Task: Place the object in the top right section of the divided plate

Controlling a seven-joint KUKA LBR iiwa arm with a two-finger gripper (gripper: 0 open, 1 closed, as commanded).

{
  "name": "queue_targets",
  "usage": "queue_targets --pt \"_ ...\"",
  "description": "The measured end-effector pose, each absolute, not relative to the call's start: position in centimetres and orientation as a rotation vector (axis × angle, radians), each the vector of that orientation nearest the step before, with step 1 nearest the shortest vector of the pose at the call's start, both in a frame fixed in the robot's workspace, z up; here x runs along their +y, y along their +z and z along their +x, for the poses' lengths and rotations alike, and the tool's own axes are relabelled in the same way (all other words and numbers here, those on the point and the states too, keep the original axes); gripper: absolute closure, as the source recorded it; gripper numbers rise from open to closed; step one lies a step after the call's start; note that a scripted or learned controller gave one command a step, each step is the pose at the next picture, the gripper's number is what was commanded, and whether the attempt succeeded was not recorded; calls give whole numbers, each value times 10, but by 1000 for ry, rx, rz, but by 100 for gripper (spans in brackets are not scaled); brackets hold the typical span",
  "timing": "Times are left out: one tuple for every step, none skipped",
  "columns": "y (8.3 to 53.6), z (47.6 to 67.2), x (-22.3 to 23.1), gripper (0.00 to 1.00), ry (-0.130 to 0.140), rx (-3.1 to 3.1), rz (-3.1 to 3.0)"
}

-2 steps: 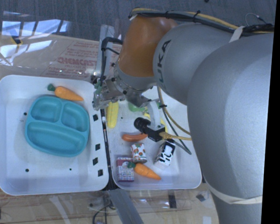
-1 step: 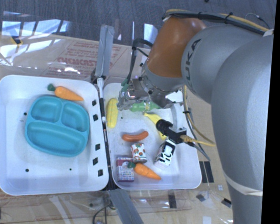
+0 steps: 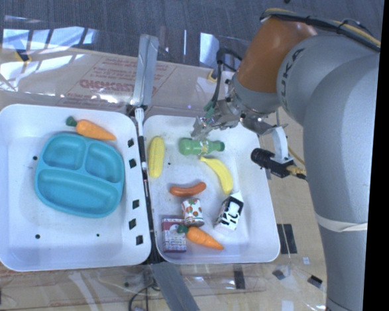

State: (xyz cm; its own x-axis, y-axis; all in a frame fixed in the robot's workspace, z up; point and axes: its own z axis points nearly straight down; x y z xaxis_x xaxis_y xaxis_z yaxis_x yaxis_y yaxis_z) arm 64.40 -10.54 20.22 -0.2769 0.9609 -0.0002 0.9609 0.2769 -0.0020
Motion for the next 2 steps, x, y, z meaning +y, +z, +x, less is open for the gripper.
queue_targets --pt "223 617 -139 100 3 -2641 -1696" --pt "215 599 -162 100 3 -2564 -1809"
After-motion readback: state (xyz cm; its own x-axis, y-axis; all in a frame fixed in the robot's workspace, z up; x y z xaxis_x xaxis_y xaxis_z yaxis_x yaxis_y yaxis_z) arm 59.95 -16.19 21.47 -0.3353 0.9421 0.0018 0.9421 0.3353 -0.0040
